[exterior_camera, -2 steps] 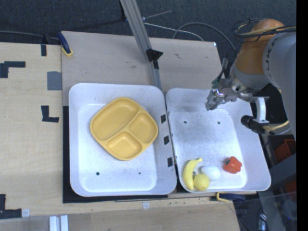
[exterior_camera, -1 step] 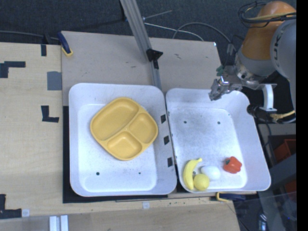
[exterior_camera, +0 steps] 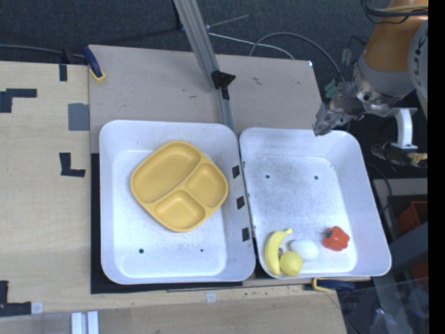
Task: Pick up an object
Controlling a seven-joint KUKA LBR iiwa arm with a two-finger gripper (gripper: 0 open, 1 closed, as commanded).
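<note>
Gripper (exterior_camera: 325,122) sits at the far right corner of the right bin (exterior_camera: 361,186), above its back rim, on the grey arm (exterior_camera: 389,54) reaching in from the right. Whether the hand is released or clenched I cannot tell; the tip is small and dark from this angle. Nothing is visible hanging from it. All candidate objects lie well apart from it, at the near end of the right bin: a banana (exterior_camera: 275,248) curved along the near left side, a yellow lemon (exterior_camera: 291,263) touching it, a white egg (exterior_camera: 304,248) just beside both, and a red pepper (exterior_camera: 336,239) a little to the right, standing clear of the cluster. Left bin (exterior_camera: 115,207) holds a yellow divided plate (exterior_camera: 179,186), lying flat. Judgement: the pick is not yet done. No approach over any item, no contact, no lift. What remains looks like everything: choose a target, travel to the near end, descend, close, raise. The pepper, standing alone, looks the easiest.
</note>
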